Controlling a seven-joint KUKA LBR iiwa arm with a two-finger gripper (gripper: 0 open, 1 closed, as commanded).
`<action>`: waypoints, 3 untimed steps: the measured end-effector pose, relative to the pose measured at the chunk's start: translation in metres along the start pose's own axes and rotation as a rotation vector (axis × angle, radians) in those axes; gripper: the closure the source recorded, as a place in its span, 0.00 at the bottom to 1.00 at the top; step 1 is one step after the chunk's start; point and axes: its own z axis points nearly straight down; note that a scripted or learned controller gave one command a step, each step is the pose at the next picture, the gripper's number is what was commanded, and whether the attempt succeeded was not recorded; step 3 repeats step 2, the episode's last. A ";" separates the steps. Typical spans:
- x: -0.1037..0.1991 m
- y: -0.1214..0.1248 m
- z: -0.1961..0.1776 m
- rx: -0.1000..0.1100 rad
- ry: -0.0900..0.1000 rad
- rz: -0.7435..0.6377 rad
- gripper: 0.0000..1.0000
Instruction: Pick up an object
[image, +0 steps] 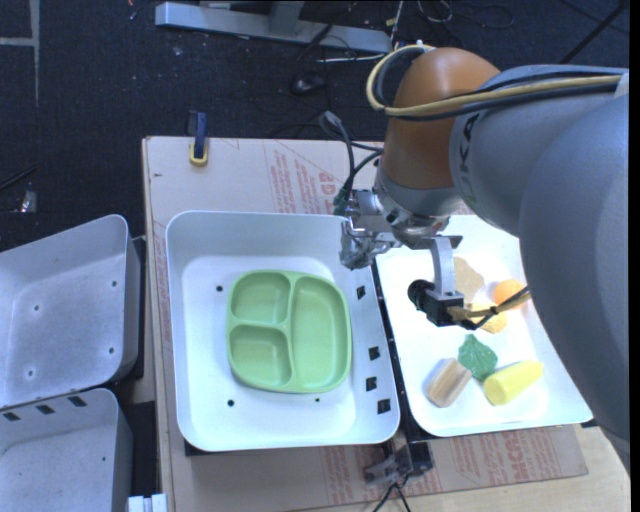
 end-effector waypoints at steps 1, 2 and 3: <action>0.032 0.018 -0.013 -0.002 0.001 0.001 1.00; 0.029 0.017 -0.012 0.001 -0.001 0.005 0.00; 0.029 0.017 -0.012 0.001 -0.001 0.005 0.00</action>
